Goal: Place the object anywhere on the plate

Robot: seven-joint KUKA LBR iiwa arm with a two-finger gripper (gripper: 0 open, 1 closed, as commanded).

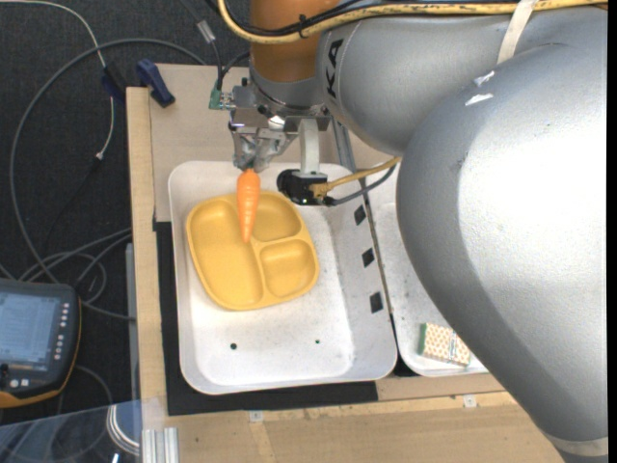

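Fixed overhead camera looks slantwise onto bench [145,258].

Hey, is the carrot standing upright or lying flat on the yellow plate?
Upright: the carrot hangs point-down from the gripper, its tip over the yellow plate. Whether it touches the plate, cannot tell.

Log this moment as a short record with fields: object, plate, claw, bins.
object: orange carrot, hanging upright with its tip over the plate
plate: yellow divided plate, lying in the left bin
claw: claw above the plate's far edge, gripping the carrot's top
bins: left bin holds the plate; right bin holds a small patterned item
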